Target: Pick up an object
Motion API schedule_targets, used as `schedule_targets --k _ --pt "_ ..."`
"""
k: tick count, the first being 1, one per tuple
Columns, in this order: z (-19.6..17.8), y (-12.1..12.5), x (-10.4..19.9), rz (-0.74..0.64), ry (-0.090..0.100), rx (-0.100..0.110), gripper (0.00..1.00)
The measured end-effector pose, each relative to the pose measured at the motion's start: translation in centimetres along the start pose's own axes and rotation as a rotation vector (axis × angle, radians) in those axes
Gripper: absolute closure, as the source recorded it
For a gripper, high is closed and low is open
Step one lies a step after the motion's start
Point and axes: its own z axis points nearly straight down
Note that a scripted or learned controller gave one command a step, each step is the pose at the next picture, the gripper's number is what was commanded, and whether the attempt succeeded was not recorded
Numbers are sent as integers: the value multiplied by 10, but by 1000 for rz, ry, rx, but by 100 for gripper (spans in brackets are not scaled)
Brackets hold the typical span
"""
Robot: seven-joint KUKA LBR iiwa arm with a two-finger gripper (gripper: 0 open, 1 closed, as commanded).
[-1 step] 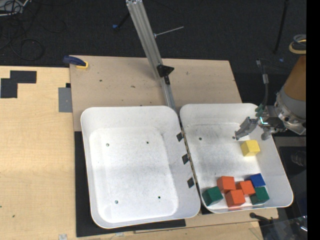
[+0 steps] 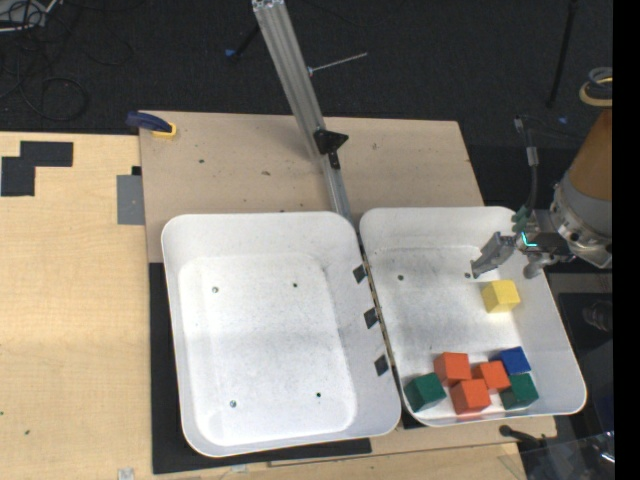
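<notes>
The right bin point(image 2: 430, 233) holds a yellow block point(image 2: 500, 295) near its right side. A cluster sits at its front edge: several orange blocks point(image 2: 470, 380), a blue block point(image 2: 514, 359) and two green blocks point(image 2: 425, 391). My gripper point(image 2: 512, 253) hangs over the right bin's far right part, just above and behind the yellow block, apart from it. Its fingers point(image 2: 488, 256) stand spread with nothing between them. The grey arm with its orange band point(image 2: 592, 168) comes in from the right.
The left bin point(image 2: 200, 248) lies beside the right one, with black clips point(image 2: 370, 316) along the shared wall. A slanted aluminium rail point(image 2: 300, 93) rises behind the bins. A blue and yellow clamp point(image 2: 152, 123) lies at the bench's far left corner.
</notes>
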Motion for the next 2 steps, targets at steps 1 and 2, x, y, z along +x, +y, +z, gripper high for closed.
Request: schedule_targets --k 1,2 --pt "63 -6 -3 0 1 7 0" --pt "121 0 -8 1 2 6 0"
